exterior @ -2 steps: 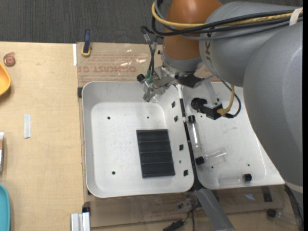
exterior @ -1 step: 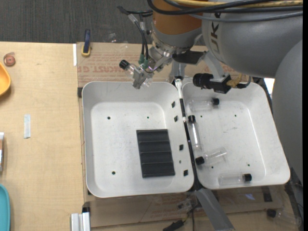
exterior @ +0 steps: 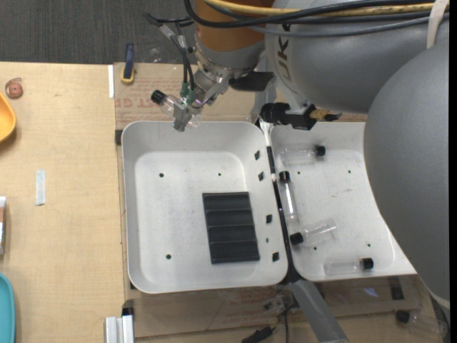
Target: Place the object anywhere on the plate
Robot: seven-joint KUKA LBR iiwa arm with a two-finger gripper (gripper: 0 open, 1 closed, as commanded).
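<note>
Camera view: gripper [exterior: 184,113] over left bin's [exterior: 143,191] far rim, open-or-closed state unreadable. Black ribbed plate [exterior: 230,226] inside. Clear tubes [exterior: 314,232] right bin: probably light, slick; grasp mid-body.

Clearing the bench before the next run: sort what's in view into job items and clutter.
Job: gripper; clear vial beside it; black ridged plate; capped vials in the right bin.
Lying about: orange object; blue-handled item; white strip; teal object.

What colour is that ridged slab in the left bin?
Black. The slab shows best in the camera view, against the white bin.
</note>
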